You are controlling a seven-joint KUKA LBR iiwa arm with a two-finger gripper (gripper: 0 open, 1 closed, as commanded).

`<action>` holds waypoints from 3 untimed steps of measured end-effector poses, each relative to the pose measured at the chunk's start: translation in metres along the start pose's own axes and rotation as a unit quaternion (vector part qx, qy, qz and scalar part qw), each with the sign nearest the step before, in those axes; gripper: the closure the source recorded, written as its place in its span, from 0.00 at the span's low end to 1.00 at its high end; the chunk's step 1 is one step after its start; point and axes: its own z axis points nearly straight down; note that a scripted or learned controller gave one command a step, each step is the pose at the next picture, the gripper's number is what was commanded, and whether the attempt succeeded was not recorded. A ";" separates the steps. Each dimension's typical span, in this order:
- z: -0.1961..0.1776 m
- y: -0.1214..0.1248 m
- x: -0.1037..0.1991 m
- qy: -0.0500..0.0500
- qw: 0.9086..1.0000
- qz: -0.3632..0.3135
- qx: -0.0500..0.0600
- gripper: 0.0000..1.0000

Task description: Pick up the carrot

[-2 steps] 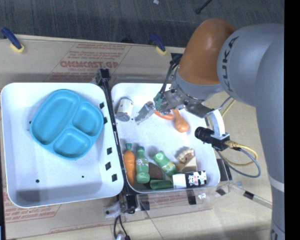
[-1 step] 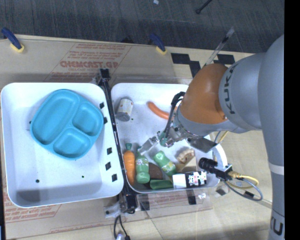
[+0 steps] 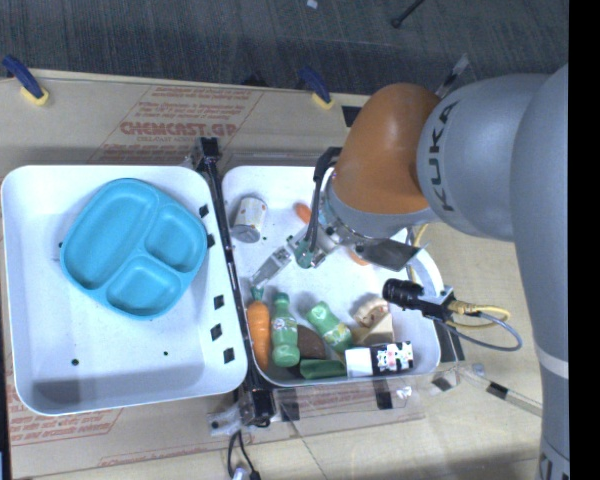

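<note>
The carrot (image 3: pixel 258 334) lies lengthwise against the left wall of the right bin (image 3: pixel 270 180), near its front corner, beside a green bottle (image 3: pixel 283 334). My gripper (image 3: pixel 289 260) hangs over the middle of that bin, behind and a little right of the carrot and apart from it. Its fingers (image 3: pixel 273 265) stand open with nothing between them. The grey arm with its orange band (image 3: pixel 380 163) covers the bin's right rear part.
A silver can (image 3: pixel 248 218) lies at the right bin's back left. A second green bottle (image 3: pixel 327 322), a green piece (image 3: pixel 322 369), a white and black bottle (image 3: pixel 380 358) and a brown item (image 3: pixel 372 314) crowd its front. A blue divided plate (image 3: pixel 135 246) sits in the left bin (image 3: pixel 40 368).
</note>
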 end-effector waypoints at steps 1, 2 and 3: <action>0.000 0.043 -0.068 -0.001 0.999 0.041 0.001 0.00; -0.009 0.061 -0.132 -0.002 1.000 0.019 0.000 0.00; 0.040 0.036 -0.085 0.002 1.000 0.014 0.003 0.00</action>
